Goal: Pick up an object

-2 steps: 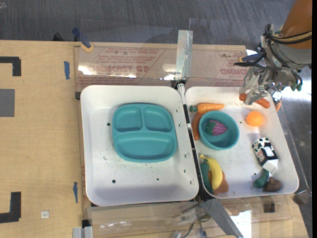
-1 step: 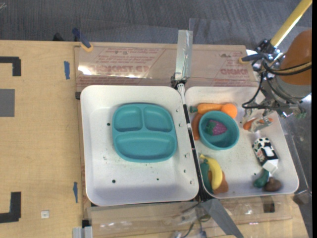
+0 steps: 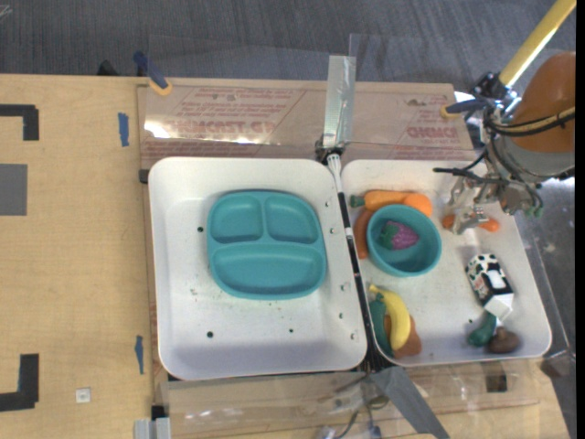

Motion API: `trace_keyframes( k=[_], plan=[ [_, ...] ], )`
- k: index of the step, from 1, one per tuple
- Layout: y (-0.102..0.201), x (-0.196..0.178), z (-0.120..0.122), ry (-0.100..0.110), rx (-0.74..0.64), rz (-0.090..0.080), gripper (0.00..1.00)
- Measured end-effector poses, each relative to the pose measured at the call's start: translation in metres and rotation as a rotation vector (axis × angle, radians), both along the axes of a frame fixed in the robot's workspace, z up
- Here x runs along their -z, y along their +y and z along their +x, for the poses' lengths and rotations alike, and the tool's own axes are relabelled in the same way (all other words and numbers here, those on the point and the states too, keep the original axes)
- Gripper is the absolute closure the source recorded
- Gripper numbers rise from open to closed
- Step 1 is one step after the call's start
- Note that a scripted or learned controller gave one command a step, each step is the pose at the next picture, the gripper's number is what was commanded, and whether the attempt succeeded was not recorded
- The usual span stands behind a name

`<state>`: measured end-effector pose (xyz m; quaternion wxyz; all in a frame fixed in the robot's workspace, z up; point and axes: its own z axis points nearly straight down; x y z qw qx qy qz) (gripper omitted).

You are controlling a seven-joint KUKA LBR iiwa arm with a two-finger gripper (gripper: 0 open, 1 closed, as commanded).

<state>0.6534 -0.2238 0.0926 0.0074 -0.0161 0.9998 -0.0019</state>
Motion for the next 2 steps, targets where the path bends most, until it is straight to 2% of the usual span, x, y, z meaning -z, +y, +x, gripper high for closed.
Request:
trace_keyframes(
  k=[1, 2],
  plan=[
    [0.063, 0.0, 0.013, -0.002, 0.338, 0.008, 1.0],
    [0.042, -0.001, -0.054, -0.003, 0.008, 0.0, 1.0]
  ],
)
